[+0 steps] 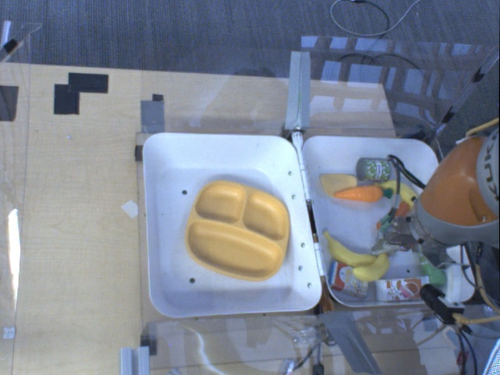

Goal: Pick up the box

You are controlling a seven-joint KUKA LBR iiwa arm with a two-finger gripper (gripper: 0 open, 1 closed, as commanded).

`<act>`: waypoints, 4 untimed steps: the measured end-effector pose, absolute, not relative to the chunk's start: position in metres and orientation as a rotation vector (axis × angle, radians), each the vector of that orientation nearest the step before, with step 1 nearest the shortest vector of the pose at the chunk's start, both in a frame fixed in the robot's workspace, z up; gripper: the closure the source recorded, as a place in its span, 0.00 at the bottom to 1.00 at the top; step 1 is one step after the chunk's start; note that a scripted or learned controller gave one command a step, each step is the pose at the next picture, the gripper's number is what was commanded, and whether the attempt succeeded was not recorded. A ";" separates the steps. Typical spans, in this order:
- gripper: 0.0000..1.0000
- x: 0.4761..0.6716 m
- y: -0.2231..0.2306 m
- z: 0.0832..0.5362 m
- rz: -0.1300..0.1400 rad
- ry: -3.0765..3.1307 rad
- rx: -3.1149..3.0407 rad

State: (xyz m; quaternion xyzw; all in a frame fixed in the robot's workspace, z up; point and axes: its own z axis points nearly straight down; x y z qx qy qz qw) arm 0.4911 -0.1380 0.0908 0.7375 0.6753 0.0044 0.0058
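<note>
A small white box with red print (400, 289) lies flat along the front wall of the right bin (328, 151). My gripper (393, 239) hangs low over the middle of that bin, just behind the box and to the right of a banana (355, 258). The arm's grey wrist and orange band cover the bin's right side and hide part of what lies there.
The right bin also holds a dark can (373, 169), a carrot (359, 195), a yellow piece (336, 182) and a red-and-white packet (349, 280) next to the box. In the left bin (164, 209) rests a yellow three-compartment tray (237, 229).
</note>
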 end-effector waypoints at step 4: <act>1.00 0.587 -0.169 0.339 0.008 1.215 2.891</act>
